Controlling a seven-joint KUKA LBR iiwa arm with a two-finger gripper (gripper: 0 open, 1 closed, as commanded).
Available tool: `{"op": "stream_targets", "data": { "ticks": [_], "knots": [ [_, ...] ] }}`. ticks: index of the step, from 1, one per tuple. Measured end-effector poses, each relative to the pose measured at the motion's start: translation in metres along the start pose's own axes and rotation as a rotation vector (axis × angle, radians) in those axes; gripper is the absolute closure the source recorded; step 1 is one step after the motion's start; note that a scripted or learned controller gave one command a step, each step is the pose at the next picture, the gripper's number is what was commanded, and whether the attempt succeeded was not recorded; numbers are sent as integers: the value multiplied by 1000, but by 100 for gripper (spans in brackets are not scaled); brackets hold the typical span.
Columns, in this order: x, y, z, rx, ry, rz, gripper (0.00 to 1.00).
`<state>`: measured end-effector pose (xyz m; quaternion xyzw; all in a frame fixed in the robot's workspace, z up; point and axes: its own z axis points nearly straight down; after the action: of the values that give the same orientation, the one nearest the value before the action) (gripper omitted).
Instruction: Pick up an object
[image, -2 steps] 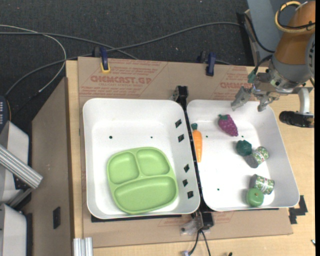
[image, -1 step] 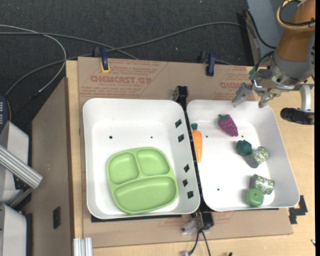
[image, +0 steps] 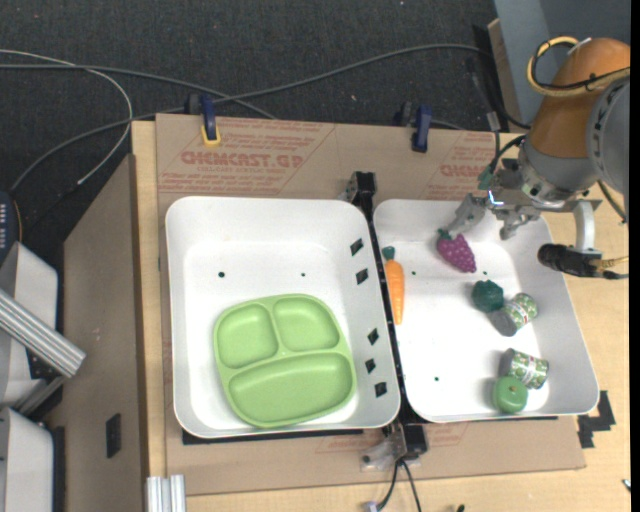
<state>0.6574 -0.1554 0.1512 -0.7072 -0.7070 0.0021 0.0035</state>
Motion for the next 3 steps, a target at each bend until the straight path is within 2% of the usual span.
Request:
{"op": "stream_targets", "data": {
  "ticks": [1,2,3],
  "knots": [
    [6,-1,63,0,0,-2,0],
    [7,-1,66,-5,-1,-2,0],
    [7,0,54,-8,-2,-3,100]
  ]
}}
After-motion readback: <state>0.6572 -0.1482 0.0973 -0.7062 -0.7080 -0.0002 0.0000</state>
